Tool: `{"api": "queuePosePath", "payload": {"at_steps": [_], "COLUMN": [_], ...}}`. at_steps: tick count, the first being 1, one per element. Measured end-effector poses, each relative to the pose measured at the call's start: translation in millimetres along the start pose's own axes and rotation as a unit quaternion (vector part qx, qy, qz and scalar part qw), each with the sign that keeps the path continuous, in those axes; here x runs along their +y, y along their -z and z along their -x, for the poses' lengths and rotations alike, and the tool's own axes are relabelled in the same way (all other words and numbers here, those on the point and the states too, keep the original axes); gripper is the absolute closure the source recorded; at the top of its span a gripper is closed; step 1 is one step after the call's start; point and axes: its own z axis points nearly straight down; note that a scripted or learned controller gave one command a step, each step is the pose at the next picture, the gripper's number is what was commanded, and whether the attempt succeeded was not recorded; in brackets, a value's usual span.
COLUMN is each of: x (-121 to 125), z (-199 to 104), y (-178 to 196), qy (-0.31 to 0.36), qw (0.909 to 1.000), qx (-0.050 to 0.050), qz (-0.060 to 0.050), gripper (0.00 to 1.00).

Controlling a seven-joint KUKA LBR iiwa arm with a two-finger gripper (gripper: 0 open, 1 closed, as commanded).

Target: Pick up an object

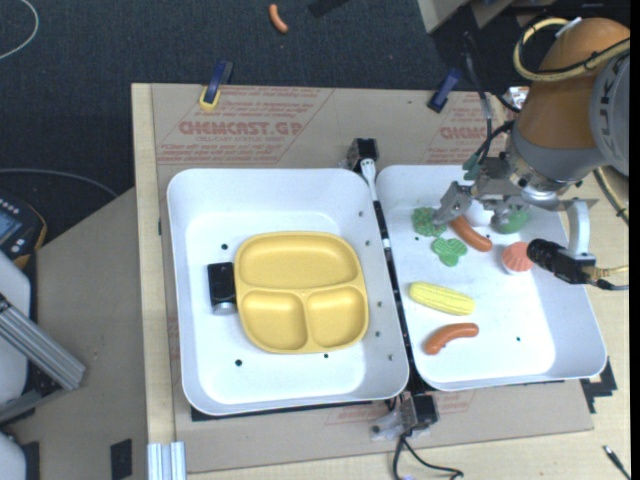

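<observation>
My gripper [480,208] hangs low over the back of the right bin [565,366], fingers spread apart. An orange-red sausage [472,235] lies just in front of the fingertips and below them, not between them. A green leafy piece [428,221] sits by the left finger [453,201], and another green piece [511,222] lies by the right one. More toy food lies in the same bin: a green piece [449,251], a reddish round fruit [516,258], a yellow corn cob [441,297] and a second sausage [450,337].
The left bin [190,208] holds a yellow divided plate [300,290] with a black block [221,284] at its left side. A black cable plug [556,259] hangs over the right bin near the fruit. Clamps sit on the board's far edge.
</observation>
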Motion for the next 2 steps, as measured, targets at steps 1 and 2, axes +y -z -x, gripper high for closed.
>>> {"api": "queuePosePath", "payload": {"at_steps": [1,2], "x": [3,8], "z": [0,7], "y": [8,-41], "qy": [0.001,0.001], "qw": [1.0000,1.0000], "qx": [-0.001,0.000], "qz": [0.007,0.004], "gripper": [0.00,0.00]}}
